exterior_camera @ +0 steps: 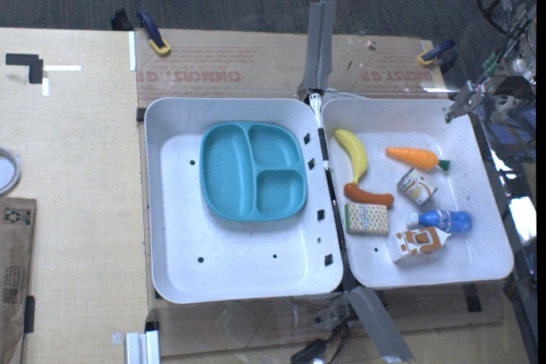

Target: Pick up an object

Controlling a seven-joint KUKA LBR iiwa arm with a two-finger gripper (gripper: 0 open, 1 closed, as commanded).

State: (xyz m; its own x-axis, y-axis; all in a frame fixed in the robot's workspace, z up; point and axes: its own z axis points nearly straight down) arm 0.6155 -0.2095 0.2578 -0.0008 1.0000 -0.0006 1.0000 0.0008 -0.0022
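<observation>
Carrot point(415, 157) was the nearest candidate to your gripper point(467, 101), which hung at the far right corner of the right bin point(499, 243), just above its rim. From there, the carrot lay toward the view's lower left, inside the bin. Its long axis ran almost straight across the view, with the green top on the arm's side.

You would probably have had to bring the tool inward and down, then close across the carrot's narrow width rather than along its length. The banana point(352, 153) lay farther off by the divider, its length running up and down the view. Below it, a sausage point(368, 195) was touching a green packet point(368, 219). A small carton point(416, 187), a blue bottle point(442, 222) and a milk box point(420, 244) crowded the near right.

Your arm came in from the right among cables and glare, its wrist high and outside the bin. Whether the gripper was apart or together, I could not tell; nothing appeared to be in it.
</observation>
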